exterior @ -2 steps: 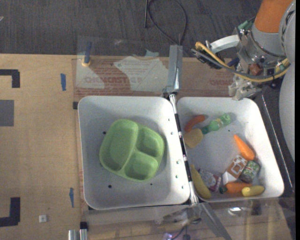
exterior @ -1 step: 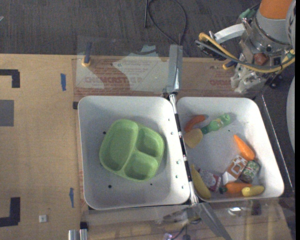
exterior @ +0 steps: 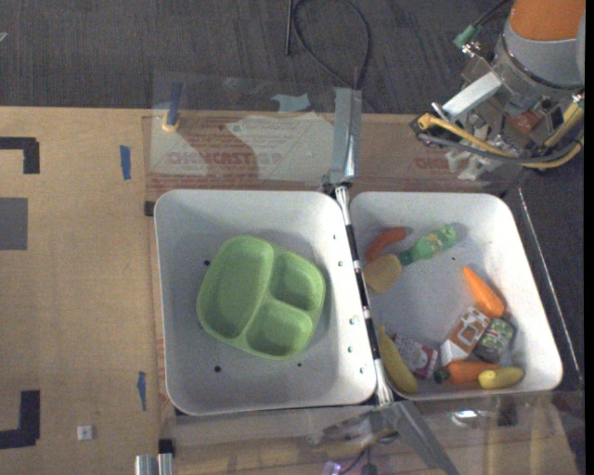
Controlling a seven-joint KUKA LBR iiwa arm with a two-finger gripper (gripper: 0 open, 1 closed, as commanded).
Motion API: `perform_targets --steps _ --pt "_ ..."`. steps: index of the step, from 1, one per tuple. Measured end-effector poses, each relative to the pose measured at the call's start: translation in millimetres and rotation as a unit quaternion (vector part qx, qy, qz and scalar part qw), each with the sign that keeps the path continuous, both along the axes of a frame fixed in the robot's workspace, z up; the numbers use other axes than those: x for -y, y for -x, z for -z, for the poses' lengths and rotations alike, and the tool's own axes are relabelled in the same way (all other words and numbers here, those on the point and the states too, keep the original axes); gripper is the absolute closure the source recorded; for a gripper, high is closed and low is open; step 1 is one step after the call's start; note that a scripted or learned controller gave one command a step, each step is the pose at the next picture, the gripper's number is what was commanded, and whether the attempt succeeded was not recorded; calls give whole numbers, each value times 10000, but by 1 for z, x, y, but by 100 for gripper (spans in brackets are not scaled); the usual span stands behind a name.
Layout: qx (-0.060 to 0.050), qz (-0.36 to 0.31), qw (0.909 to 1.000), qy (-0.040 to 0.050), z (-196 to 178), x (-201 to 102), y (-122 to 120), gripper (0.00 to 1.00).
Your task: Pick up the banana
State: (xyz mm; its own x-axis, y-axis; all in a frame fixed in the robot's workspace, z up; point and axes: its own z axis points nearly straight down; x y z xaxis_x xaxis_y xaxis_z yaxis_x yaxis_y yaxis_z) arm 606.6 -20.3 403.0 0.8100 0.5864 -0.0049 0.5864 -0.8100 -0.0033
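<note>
The banana (exterior: 397, 363) is yellow and curved. It lies against the left wall of the right bin (exterior: 525, 249), near the front corner, beside a small red and white packet (exterior: 422, 356). My gripper (exterior: 484, 128) hangs above the bench behind the right bin's far edge, well away from the banana and wrapped in yellow cables. The orange band of the arm (exterior: 548, 17) sits at the top right corner.
The right bin also holds two carrots (exterior: 484, 291), a green bottle-like toy (exterior: 430, 245), a yellow round piece (exterior: 382, 273), small boxes (exterior: 481, 334) and a yellow oblong toy (exterior: 501, 378). The left bin (exterior: 182, 232) holds a green divided plate (exterior: 262, 297).
</note>
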Motion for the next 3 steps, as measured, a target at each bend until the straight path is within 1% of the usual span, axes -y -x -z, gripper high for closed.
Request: perform_targets --steps 1,2,3 --pt "1 -2312 9729 -11 36 14 36 100" --pt "21 -1415 9899 1 -4 -38 16 100" --pt "7 -2516 9678 -15 119 -99 -30 100"
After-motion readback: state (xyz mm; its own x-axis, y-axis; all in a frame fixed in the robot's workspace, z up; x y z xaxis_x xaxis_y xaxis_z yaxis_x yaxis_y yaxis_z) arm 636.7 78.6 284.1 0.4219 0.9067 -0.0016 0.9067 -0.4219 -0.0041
